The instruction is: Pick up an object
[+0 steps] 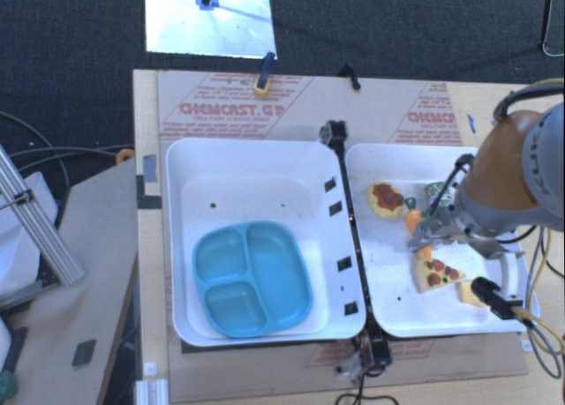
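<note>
I had the gripper (425, 234) low in the right white bin (388, 306), its grip unreadable; the toy pizza slice (436, 273) lay just below it, the round pizza (386, 198) up-left.

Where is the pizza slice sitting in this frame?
The pizza slice lies in the right bin, toward its near edge, just below the hand and beside a yellow piece on its right.

Two white bins (256, 165) stand on the bench. One blue plate (252, 278) with three compartments. One round pizza toy (386, 199), one pizza slice (436, 273).
</note>
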